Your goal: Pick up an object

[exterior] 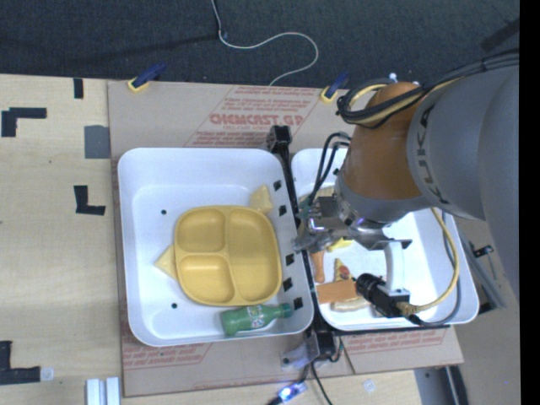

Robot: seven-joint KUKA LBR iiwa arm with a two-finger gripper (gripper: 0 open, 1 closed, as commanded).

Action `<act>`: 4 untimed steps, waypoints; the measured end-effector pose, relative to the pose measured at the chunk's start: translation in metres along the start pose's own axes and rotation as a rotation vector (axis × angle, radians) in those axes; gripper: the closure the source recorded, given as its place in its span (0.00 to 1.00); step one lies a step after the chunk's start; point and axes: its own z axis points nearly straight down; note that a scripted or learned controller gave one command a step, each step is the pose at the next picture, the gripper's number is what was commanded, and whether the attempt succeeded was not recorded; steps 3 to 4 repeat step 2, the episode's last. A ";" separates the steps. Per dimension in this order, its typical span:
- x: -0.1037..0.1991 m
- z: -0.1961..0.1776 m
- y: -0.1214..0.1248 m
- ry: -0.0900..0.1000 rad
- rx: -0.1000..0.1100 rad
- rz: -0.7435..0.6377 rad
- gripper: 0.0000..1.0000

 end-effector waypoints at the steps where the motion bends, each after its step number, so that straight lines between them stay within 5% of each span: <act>1: -0.002 -0.012 -0.005 0.001 -0.002 0.000 1.00; 4: -0.002 -0.011 -0.006 0.001 -0.001 -0.001 1.00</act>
